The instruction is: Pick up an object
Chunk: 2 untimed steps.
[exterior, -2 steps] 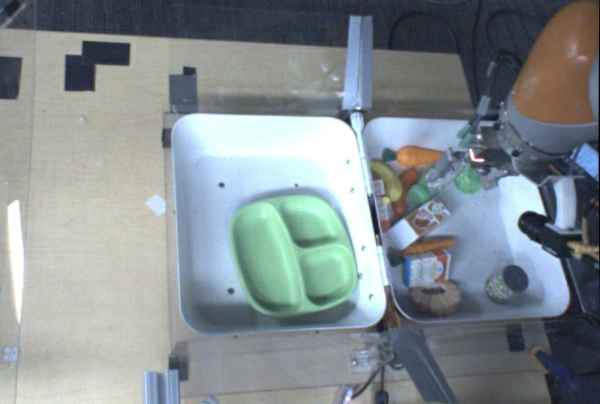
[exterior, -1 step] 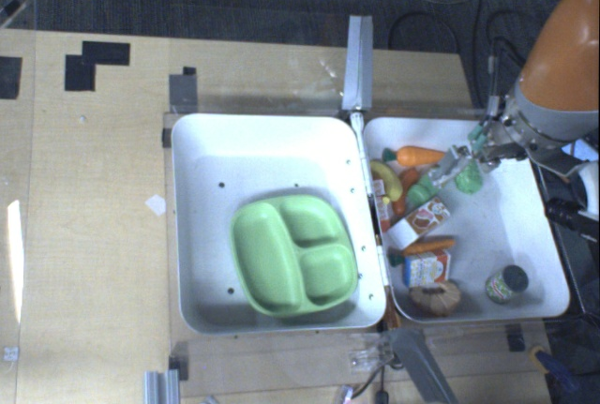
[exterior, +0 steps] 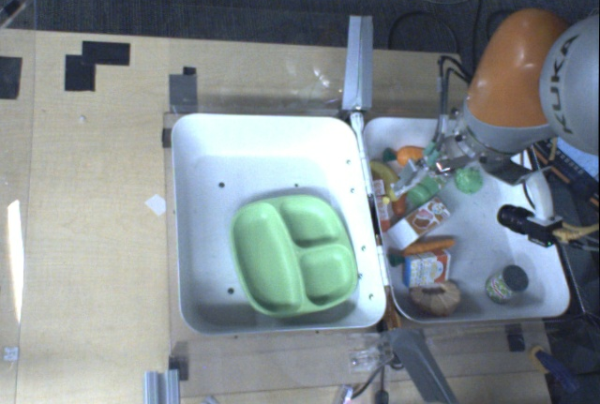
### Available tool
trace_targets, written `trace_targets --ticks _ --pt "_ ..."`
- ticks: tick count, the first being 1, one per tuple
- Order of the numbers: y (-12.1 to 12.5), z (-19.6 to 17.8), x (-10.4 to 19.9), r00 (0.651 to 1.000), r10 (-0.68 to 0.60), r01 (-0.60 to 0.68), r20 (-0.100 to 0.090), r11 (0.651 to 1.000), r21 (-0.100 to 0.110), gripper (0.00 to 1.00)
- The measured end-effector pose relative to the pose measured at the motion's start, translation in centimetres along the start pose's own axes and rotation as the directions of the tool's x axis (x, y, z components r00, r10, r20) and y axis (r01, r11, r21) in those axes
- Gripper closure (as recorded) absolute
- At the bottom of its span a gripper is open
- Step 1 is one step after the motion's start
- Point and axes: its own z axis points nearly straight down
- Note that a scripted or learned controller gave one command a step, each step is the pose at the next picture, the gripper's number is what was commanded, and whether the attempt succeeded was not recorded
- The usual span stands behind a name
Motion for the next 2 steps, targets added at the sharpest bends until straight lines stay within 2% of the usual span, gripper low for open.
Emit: trace_targets --ticks 1,2 --pt "7.0 -0.2 -1.4 0.991 0.136 -0.136 0.001 0.991 -0.003 0.00" --pt "3.1 6.6 -4.6 1.000 -0.004 0.004 0.002 1.000 -0.004 0.00"
